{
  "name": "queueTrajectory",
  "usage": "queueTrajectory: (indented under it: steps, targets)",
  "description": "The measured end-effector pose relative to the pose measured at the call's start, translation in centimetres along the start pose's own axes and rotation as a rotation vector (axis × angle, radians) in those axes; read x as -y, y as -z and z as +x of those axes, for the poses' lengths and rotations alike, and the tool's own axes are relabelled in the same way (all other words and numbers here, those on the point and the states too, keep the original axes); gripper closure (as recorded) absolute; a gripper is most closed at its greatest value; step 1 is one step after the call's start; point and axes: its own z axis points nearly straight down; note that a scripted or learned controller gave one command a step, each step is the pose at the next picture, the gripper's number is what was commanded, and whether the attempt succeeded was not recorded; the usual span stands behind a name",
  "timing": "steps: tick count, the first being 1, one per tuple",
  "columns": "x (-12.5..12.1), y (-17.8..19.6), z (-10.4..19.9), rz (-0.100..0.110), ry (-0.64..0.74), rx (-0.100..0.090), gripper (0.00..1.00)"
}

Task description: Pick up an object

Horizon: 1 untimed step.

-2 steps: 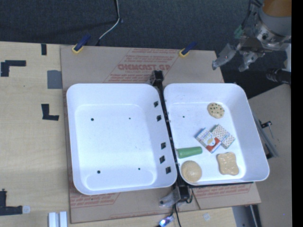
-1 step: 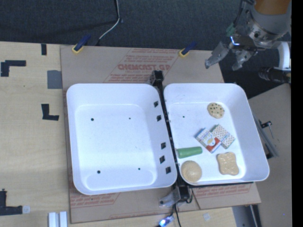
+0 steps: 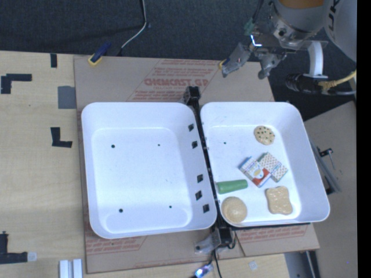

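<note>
Left bin (image 3: 139, 172) bare. Right bin (image 3: 293, 120): green piece (image 3: 232, 186), round bun (image 3: 234, 209), small packets (image 3: 264, 168), cookie (image 3: 264, 134), toast piece (image 3: 279, 200). Gripper (image 3: 249, 65) above far rim, fingers apart, holding nothing. Pick not yet begun.

One fixed camera, high above bench (image 3: 35, 155), looking down at a slant; both bins (image 3: 139, 112) in frame, arm (image 3: 301, 4) at upper right.

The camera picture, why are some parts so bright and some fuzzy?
In the camera view, light glares off the white left bin, washing out its floor; the end effector looks a bit blurry; the cookie and green piece stay fairly clear, with faint shadows.
</note>
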Motion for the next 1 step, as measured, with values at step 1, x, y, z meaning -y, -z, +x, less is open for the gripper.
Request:
queueTrajectory:
  steps: [1]
  targets:
    - [2.05,2.13,5.82,0.001,-0.002,0.0,0.0]
